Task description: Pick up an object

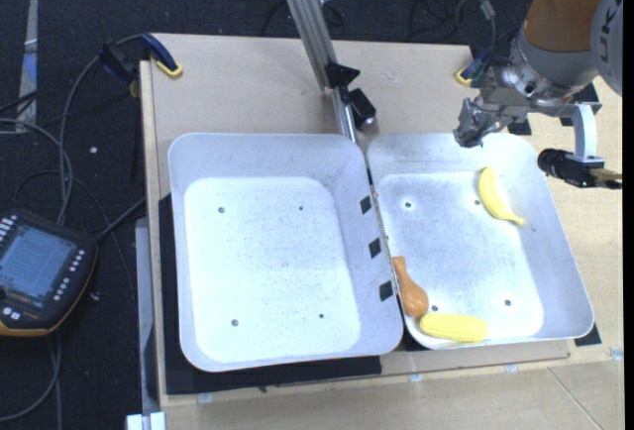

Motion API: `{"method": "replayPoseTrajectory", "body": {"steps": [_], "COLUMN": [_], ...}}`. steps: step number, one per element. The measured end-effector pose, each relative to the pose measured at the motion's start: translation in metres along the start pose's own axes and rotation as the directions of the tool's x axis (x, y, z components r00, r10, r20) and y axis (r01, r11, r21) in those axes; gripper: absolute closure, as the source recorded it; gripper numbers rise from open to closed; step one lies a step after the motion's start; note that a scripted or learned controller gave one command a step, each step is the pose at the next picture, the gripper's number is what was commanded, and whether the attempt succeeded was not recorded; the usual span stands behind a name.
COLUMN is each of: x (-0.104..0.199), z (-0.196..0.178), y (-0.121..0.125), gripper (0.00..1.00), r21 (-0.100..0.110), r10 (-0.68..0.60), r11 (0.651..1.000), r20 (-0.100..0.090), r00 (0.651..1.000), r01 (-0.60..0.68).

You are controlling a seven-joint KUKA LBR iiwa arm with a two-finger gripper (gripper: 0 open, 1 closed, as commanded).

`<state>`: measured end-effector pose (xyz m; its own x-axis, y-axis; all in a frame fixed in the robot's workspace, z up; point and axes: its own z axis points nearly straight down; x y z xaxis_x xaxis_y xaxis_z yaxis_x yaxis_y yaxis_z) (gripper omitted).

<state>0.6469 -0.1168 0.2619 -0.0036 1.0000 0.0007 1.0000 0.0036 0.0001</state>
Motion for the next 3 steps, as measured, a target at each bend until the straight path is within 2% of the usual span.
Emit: {"method": "replayPoseTrajectory", "body": {"steps": [2, 3], "x": [0.098, 0.158], "z": [0.028, 0.02], "y": [0.002, 0.0], "gripper": [1.0, 1.0], "r21": [0.001, 0.0], "r10": [0.0, -0.002], "r11": [1.0, 1.0], "r20": [0.0, -0.001], "r00": [1.0, 1.0], "r01": [0.0, 0.002]}}
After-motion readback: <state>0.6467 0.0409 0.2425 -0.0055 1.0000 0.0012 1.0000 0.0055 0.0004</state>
